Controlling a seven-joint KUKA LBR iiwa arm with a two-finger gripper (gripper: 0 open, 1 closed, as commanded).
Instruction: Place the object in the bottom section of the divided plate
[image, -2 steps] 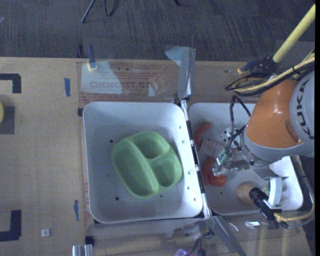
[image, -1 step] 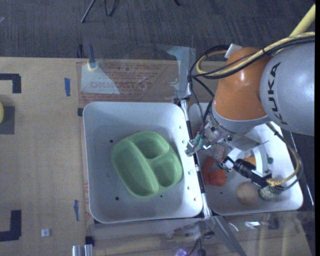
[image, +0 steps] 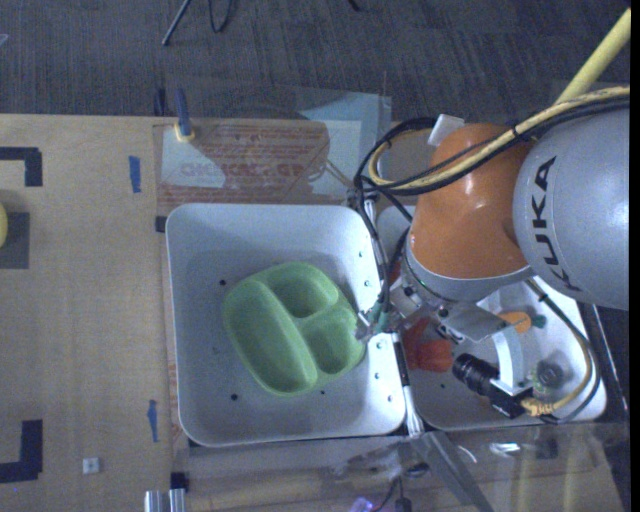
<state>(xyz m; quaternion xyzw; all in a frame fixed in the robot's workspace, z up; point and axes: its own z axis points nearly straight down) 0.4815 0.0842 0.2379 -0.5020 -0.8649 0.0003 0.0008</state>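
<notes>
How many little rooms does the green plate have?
3. The green plate has one long section on its left side, one at the upper right and one at the lower right, near the gripper.

Floor: dark grey carpet (image: 300, 45) runs along the top edge, with thin black metal legs (image: 205, 15) standing on it.
Counter: pale wooden counter (image: 80, 330) fills the left side.
Markings: black tape corners (image: 25, 165) and short blue tape strips (image: 134, 174) lie on the wood.
Paper: a brown printed cardboard sheet (image: 245, 160) lies flat at the counter's far edge.
Light: even and soft, no hard shadows.
</notes>
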